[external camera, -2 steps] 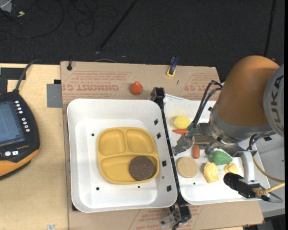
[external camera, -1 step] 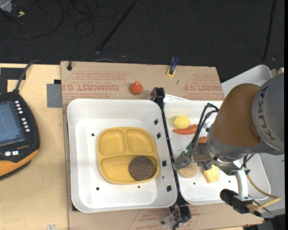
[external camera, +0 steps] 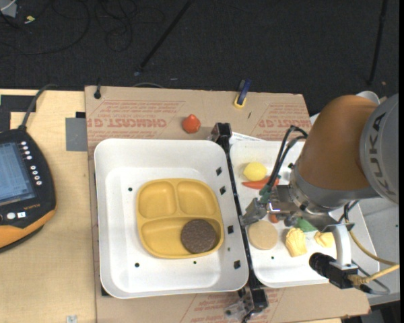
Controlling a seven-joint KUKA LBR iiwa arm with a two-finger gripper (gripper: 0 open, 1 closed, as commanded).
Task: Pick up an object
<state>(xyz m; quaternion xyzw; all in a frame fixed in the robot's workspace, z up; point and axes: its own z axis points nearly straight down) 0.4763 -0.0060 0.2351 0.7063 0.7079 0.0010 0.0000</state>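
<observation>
- We judge the step in hand to be the reach: the arm [external camera: 343, 150] comes in from the right and hangs low over the right bin [external camera: 273, 274], and nothing has been lifted yet.
- The gripper [external camera: 266, 210] sits at the left end of the wrist, just above the tan round disc [external camera: 262, 235] and just below the yellow ball [external camera: 254, 171].
- We cannot tell how far apart the fingers stand; the wrist, cables and dark hardware blur together there, and we see no object between them.
- The likeliest target, in our judgement, is the tan round disc, since it lies nearest the gripper, close to the bin's left wall.
- It looks flat, pale biscuit-coloured and round, lying face up on the bin floor, with a yellow corn-like toy [external camera: 295, 241] just beside it on the right.
- A red piece [external camera: 256, 184] lies just under the yellow ball, partly hidden by the cables.
- The next move calls for a straight descent centred on one object, with the fingers kept off the divider between the bins and off neighbouring toys.
- A flat disc offers little height to pinch, so we expect a grasp by its edges to be touchy.
- The left bin [external camera: 121, 180] holds a yellow divided plate [external camera: 172, 200] with a brown disc [external camera: 198, 235] in its lower compartment, well apart from the gripper.
</observation>
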